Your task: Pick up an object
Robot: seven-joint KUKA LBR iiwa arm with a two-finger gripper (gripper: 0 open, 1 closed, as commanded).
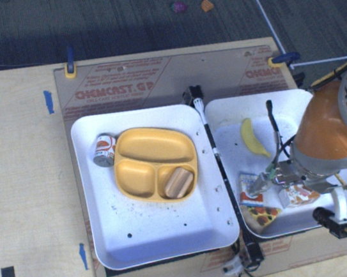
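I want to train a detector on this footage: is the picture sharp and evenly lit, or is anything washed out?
Camera view: the left bin is overexposed, its white floor nearly featureless; the yellow tray and banana read clearly; the gripper and packets beside it look soft and muddled; top strip dark.

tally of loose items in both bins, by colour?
Yellow: 2, the divided tray and the banana
Tan: 1, the bread roll in the tray
Red and white: 1, the can
Multicoloured: 3, a crinkled packet, a pizza slice, a packet beside the arm
Total: 7
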